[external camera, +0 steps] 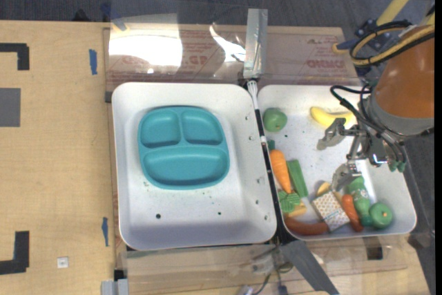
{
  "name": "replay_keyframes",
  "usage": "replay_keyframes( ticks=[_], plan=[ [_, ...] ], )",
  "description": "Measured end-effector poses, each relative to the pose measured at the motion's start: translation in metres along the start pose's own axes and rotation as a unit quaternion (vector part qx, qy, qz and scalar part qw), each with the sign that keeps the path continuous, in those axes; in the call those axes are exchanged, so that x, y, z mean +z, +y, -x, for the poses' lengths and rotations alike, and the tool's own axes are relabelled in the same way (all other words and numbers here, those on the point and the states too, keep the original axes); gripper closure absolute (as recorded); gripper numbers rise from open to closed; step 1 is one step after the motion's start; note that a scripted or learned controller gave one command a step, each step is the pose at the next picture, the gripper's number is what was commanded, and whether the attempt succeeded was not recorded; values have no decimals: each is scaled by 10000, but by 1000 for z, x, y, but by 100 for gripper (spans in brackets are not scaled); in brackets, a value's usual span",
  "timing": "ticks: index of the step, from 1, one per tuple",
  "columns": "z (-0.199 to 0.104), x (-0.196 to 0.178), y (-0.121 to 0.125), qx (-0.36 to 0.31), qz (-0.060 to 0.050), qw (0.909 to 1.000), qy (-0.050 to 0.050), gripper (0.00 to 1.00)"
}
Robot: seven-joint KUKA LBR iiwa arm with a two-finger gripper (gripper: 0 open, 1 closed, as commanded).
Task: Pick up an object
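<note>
Over on the left, the left bin (128, 217) carries a teal divided plate (184, 147) lying flat near its middle, three compartments showing, with a few dark specks scattered on the white floor around it. A grey strip (255, 41) stands upright at the back, right on the line where the two bins meet.

Across the divider and into the right bin (397, 179) — this is where the clutter sits. A green apple (275, 120) lies near the back-left corner, just beside the divider. In front of it an orange carrot (278, 170) runs lengthwise, with a green bean-like stick (298, 177) right alongside. Nearer the front edge there is a small yellow-green piece (291, 203), a dark red sausage (306, 226) lying along the front wall, and a patterned packet (331, 210) touching it. A yellow banana (324, 115) rests toward the back.

And the arm, orange band and cables at the right edge, has its gripper (350, 169) down low over the right side of that bin, just above a cluster of small toys (a red-orange piece (350, 209) and a green round one (380, 215) among them). Fingers open or closed? Cannot tell — the metal tips blur into the items beneath.
</note>
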State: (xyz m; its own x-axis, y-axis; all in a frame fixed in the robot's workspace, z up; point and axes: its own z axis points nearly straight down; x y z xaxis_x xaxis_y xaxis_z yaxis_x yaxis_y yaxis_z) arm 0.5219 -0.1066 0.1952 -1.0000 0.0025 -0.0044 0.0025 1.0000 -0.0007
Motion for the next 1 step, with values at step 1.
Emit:
replay_keyframes(
  ticks=[1],
  plan=[
    [66, 106, -71, -1075, -13, 9942, -49, 0]
  ],
)
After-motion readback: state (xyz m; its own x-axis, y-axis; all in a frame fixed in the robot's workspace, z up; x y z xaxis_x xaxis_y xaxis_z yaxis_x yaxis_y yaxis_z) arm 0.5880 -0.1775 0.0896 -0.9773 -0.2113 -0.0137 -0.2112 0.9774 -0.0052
